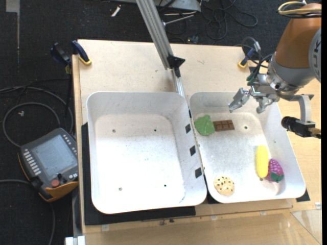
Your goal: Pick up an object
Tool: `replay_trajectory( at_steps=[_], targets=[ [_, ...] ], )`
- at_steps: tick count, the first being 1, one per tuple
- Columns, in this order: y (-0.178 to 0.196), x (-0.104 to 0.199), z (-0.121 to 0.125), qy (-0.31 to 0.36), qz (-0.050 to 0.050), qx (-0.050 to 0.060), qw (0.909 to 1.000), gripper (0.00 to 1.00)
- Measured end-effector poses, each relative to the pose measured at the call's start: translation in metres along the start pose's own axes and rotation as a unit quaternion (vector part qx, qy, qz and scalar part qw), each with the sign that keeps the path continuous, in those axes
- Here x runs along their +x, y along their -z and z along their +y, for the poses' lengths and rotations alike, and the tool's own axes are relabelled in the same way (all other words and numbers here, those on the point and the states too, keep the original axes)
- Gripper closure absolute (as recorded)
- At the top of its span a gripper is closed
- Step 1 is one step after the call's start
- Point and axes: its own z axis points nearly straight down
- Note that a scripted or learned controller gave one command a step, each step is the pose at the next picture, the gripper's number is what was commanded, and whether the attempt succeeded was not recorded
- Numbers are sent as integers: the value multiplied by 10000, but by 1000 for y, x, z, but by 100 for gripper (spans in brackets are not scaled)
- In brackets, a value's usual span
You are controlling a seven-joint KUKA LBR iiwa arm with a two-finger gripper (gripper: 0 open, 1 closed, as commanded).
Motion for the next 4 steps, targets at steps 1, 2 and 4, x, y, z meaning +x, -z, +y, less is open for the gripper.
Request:
replay_trajectory(
  at_steps=[1,2,4],
  targets=[
    [3,0,0,1,-1,-19,10000,0],
    [-58,8,5,10,0,3,10000,0],
    [-136,8,7,-12,-5,-14,10000,0]
  ],
)
